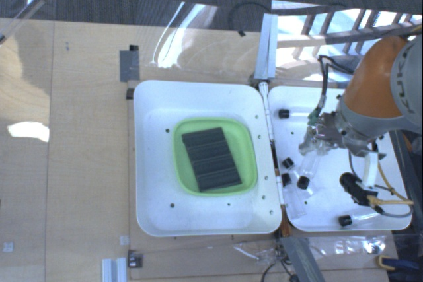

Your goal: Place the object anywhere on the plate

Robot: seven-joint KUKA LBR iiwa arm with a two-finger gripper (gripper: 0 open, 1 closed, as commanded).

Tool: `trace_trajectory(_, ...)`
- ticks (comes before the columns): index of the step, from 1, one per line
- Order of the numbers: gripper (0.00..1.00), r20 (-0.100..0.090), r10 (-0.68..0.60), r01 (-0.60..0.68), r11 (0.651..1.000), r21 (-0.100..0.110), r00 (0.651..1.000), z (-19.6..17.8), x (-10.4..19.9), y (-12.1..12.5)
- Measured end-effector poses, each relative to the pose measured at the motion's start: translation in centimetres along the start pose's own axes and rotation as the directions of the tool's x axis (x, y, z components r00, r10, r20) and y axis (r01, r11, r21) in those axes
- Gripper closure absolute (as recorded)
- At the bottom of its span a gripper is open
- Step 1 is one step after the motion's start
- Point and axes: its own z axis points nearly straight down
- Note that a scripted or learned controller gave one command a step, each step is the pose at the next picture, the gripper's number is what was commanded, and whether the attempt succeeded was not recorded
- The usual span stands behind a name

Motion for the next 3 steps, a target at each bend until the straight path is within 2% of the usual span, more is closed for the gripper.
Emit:
trace_trajectory(1, 0.0, 0.0, 0.001, -0.001, 1.0, 0.0, 1.0, 0.0, 0.0, 0.0)
trace_trajectory(2, 0.0, 0.001, -0.009, 0.009, 1.0, -0.002, 1.0, -0.4, -5.7, 0.0)
trace_trajectory(3, 0.0, 0.003, -0.099, 0.099, 0.995, -0.005, 0.995, -2.5, -10.7, 4.8)
